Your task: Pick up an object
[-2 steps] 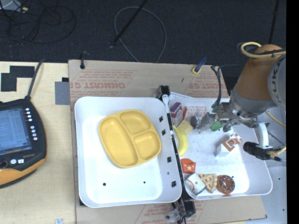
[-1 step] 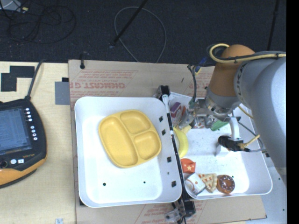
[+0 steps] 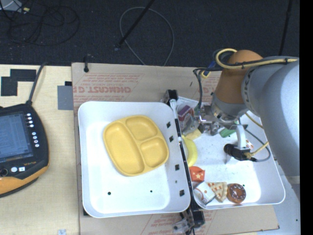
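The right bin [image 3: 266, 192] holds several small objects. A yellow banana [image 3: 191, 150] lies by its left wall, and a red piece [image 3: 196, 174] sits just in front of it. A pizza slice [image 3: 218, 190] and a brown donut [image 3: 237, 193] lie near the front edge. At the back left is a purple packet [image 3: 185, 112], and a green piece [image 3: 228, 131] lies beside the arm. My gripper [image 3: 207, 125] hangs low over the back left of this bin, just above the banana's far end and next to the purple packet. Nothing shows as held.
The left bin [image 3: 98, 190] holds a yellow divided plate [image 3: 135, 144]. A black and white part with cables [image 3: 238, 150] hangs off the arm over the middle of the right bin. A teach pendant [image 3: 19, 141] lies on the bench at far left.
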Action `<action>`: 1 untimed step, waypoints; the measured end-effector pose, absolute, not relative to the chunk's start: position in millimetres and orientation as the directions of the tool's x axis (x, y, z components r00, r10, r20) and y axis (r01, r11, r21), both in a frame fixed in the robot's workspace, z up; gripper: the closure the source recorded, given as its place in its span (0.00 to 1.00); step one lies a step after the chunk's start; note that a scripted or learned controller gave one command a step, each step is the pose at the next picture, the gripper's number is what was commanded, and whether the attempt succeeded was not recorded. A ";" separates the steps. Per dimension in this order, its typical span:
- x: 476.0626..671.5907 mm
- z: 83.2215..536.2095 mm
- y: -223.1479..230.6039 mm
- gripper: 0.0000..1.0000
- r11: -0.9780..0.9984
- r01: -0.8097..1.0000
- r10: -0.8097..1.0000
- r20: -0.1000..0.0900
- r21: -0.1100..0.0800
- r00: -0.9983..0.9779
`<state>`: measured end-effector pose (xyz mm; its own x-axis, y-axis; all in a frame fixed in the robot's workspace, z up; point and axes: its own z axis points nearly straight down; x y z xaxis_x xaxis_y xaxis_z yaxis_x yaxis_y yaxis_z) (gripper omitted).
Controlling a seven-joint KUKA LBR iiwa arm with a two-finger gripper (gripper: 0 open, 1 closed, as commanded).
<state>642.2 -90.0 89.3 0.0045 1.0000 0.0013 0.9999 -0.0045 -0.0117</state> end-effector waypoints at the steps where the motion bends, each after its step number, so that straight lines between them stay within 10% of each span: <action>1: 645.5 179.9 -130.9 0.00 -0.002 1.000 1.000 -0.004 0.007 0.002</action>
<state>645.5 -130.9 179.9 0.0021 1.0000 -0.0035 1.0000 -0.0021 0.0072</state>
